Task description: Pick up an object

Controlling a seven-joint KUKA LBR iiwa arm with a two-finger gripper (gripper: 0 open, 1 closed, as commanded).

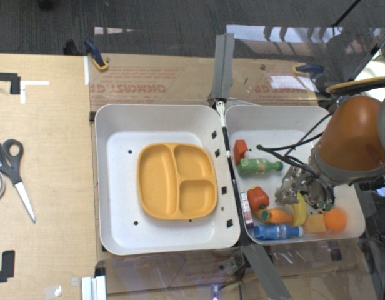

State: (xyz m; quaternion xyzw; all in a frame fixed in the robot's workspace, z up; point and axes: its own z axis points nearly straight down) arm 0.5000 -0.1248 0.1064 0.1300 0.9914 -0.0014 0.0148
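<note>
Metal gripper (295, 191), finger state unclear, low over curved yellow banana (300, 210) amid glossy plastic toys.

Dark grey carpet floor (149, 5) along top. Light wood table (42, 167) at left, black corner marks on it. Scissors (14, 174) lie near left edge. Brown cardboard sheet (155, 83) behind bins, blue clamp (95, 55) at its corner. Light even, soft shadows.
</note>
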